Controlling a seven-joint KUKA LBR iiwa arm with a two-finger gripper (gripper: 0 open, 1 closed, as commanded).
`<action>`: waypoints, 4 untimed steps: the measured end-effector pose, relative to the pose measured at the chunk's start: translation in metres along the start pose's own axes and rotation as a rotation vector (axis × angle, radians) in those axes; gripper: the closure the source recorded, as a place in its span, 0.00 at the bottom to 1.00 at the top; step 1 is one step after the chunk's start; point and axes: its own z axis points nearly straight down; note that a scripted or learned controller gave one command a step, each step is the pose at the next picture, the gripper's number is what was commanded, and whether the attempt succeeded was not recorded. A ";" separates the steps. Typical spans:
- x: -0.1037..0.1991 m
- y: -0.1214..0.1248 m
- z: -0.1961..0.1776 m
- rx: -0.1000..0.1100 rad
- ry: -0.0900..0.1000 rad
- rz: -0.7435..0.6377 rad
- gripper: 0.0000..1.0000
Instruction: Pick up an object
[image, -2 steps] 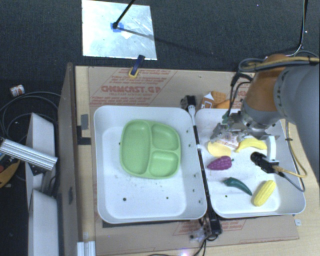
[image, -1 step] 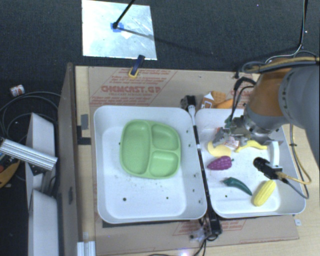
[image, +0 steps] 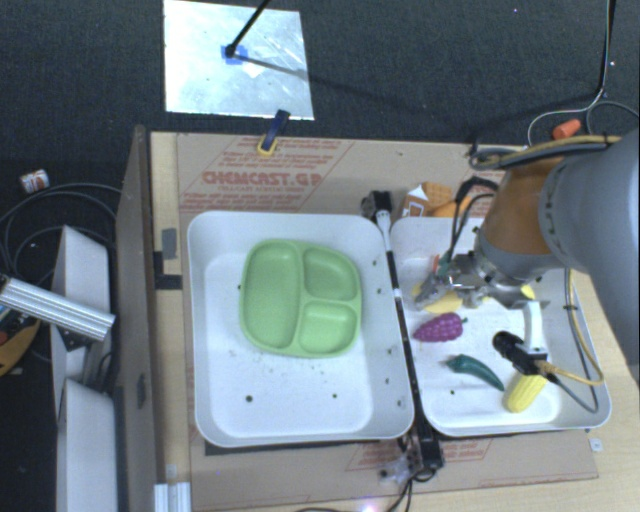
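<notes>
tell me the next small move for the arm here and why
Probably a short descent onto the purple grapes. The gripper sits in the right bin just above them, with nothing visibly held. The green pepper and yellow corn lie farther off, so the grapes look the nearest target. I cannot tell the fingers' state.

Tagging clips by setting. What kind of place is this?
Likely a robotics lab test bench, not a kitchen: two white bins on cardboard, toy food such as purple grapes and corn, a green divided plate, and loose cables on dark carpet.
</notes>
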 end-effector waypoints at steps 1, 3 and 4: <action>-0.008 0.054 0.002 0.070 0.016 0.008 0.00; -0.006 0.030 -0.027 0.000 0.000 0.001 0.00; -0.003 -0.008 0.000 0.003 0.001 0.001 0.00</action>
